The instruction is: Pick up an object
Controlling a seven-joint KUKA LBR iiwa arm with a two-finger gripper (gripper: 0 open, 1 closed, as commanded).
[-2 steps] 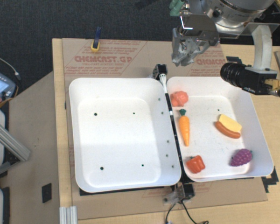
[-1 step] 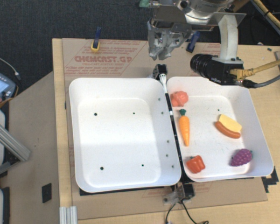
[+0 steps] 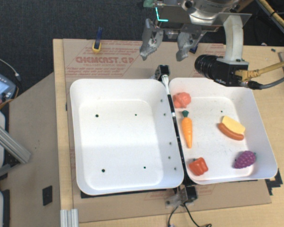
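Note:
My gripper (image 3: pixel 164 50) hangs high above the back edge of the bench, over the gap between the two bins, open with nothing between its fingers. The right bin (image 3: pixel 262 141) holds several toy foods. A pink lumpy piece (image 3: pixel 181 99) lies at the bin's back left. Just in front of it is an orange carrot (image 3: pixel 187 131). A red pepper (image 3: pixel 198 166) sits at the front left. A yellow and orange slice (image 3: pixel 232 128) lies to the right, and a purple grape bunch (image 3: pixel 244 159) is at the front right.
The left bin (image 3: pixel 118 136) lies beside the right one, with a black clip (image 3: pixel 162 72) at the back of the seam between them. A yellow and blue clamp (image 3: pixel 97 43) stands on the cardboard at the back left. A black camera (image 3: pixel 217 69) juts over the right bin's back edge.

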